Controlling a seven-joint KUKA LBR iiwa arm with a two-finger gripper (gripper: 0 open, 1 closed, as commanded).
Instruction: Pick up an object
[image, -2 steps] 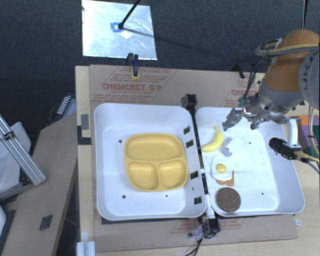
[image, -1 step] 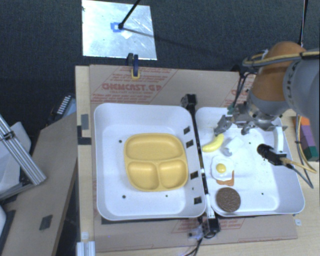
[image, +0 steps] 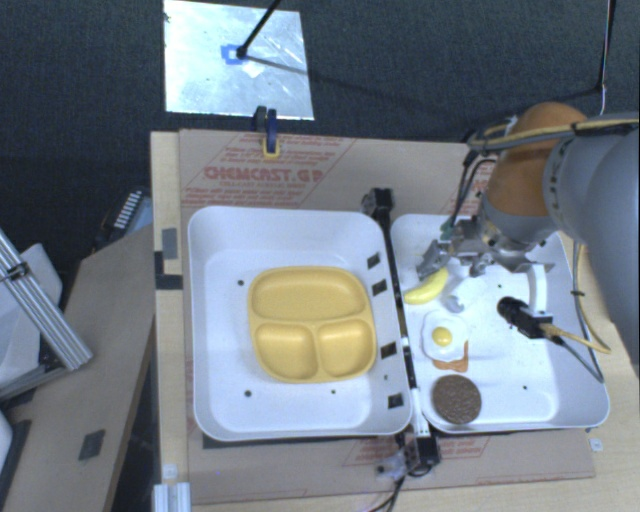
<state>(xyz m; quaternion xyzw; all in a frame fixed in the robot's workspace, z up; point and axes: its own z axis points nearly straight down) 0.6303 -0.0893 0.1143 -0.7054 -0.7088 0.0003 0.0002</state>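
Where claw hovers, curved yellow banana

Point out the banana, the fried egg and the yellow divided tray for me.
banana (image: 425, 289): camera view, mid-body of the fruit.
fried egg (image: 442, 336): camera view, on the yolk.
yellow divided tray (image: 300, 297): camera view, floor of its large top compartment.

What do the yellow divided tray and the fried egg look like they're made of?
Yellow tray: probably moulded plastic, smooth with a soft sheen and rounded compartment edges. Fried egg: seemingly a plastic or rubber toy, with flat uniform white and a glossy yolk; which of the two is unclear.
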